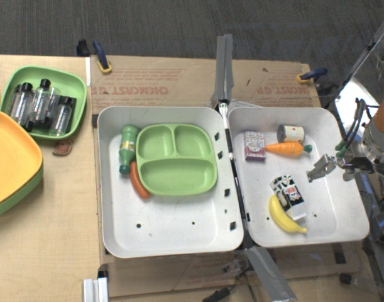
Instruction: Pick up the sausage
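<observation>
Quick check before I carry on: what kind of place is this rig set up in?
Probably a robotics lab bench, not a kitchen: two shallow white bins sit side by side on cardboard held by clamps, with toy food such as the yellow plastic banana and the red-orange sausage.

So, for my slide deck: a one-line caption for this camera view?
Gripper over the right bin; sausage lies in the left bin beside the green plate.

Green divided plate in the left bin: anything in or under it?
The green divided plate shows three compartments with nothing in them. The sausage lies along its lower-left rim, a green bottle beside its left edge. What's beneath the plate is covered.
</observation>
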Action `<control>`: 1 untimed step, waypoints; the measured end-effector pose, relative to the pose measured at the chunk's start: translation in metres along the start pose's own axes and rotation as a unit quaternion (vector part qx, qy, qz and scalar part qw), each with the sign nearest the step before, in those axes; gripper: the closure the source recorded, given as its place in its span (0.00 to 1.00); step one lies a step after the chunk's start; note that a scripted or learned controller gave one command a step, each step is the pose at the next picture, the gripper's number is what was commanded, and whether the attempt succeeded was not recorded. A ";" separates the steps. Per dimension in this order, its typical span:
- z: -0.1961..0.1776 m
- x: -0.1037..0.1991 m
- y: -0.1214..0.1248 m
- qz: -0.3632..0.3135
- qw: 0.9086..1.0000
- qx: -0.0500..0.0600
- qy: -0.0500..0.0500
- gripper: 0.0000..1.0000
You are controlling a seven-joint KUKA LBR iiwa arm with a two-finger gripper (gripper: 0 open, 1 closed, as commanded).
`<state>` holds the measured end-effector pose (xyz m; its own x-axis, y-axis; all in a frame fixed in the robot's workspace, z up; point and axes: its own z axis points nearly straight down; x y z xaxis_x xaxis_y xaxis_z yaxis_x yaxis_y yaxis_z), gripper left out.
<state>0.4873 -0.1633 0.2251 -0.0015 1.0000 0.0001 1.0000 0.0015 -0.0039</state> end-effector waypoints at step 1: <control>0.112 -0.021 0.030 0.001 1.000 -0.014 -0.003 0.00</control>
<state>0.5166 -0.1843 0.1135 0.0011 1.0000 -0.0067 0.9997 -0.0009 0.0249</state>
